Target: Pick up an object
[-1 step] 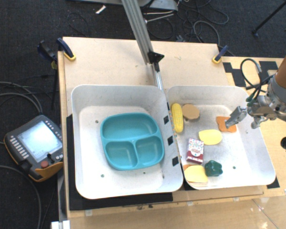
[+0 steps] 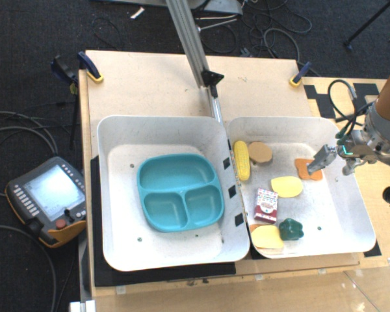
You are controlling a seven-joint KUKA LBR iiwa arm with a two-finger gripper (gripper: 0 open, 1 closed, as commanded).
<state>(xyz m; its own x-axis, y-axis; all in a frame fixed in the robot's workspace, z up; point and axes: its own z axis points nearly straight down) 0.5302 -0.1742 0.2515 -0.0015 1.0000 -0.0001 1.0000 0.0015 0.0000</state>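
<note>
End effector (image 2: 335, 161) over right bin (image 2: 351, 229), fingers spread apart, nothing between them. One finger covers part of an orange piece (image 2: 307, 168). Arm cut off at frame edge.

My gripper (image 2: 337, 161) hangs over the right bin (image 2: 351, 194), fingers spread, one tip just above the orange piece (image 2: 307, 168), right of the corn cob (image 2: 242, 159).
</note>
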